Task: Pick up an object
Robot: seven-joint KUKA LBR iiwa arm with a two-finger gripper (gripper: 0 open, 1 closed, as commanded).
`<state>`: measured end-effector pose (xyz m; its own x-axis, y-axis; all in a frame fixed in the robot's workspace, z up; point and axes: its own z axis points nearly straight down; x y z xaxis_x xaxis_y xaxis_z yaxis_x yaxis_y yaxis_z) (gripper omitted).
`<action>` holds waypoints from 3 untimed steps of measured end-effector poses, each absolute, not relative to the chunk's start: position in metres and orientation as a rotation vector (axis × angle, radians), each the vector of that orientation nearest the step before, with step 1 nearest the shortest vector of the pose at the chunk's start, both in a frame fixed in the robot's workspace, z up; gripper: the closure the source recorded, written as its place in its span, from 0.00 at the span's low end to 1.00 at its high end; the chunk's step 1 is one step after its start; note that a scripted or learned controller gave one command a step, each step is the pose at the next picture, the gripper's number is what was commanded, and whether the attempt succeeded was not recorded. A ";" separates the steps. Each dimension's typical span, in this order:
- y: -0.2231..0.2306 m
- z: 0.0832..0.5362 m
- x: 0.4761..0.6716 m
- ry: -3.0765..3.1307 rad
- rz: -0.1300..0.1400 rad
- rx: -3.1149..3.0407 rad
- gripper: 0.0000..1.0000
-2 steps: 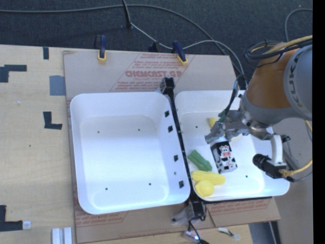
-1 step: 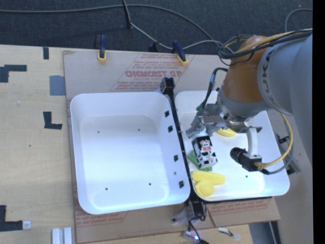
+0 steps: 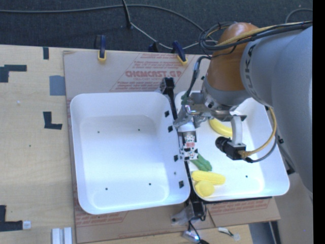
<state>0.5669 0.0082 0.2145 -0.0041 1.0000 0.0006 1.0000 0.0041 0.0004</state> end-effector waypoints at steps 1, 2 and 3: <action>0.054 0.208 0.585 -2.225 0.000 -2.216 1.00; 0.103 0.225 0.612 -2.226 -0.002 -2.216 1.00; 0.101 0.224 0.612 -2.222 0.002 -2.221 0.00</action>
